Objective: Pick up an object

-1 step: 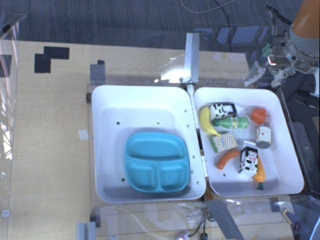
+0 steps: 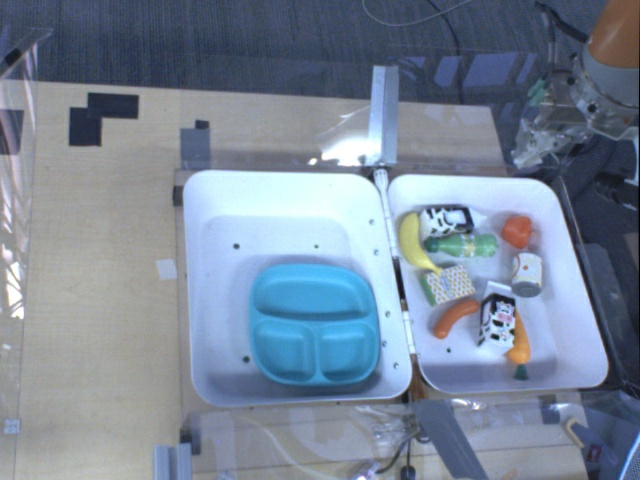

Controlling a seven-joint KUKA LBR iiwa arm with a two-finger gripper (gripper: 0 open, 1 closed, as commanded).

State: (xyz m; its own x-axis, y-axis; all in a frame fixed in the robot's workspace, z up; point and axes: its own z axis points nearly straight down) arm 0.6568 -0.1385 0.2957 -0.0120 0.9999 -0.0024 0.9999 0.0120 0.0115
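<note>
Looking down on the bench, you see two white bins side by side. The left bin holds a blue divided tray, lying flat toward its near right part. The right bin carries all the small objects. A yellow banana lies along its left wall, and just right of it a green bottle rests on its side, touching a black-and-white cow-patterned carton at its far edge. An orange-red round piece sits toward the far right, with a small white can just near of it. A checkered packet lies near the banana's lower end, and an orange sausage-shaped piece sits just near of that. A second cow-patterned carton stands beside a carrot at the near right.

The gripper hangs beyond the far right corner of the right bin, well apart from every object, under the arm's orange band. You cannot tell from here how far its fingers are spread, and nothing is visible between them.
</note>
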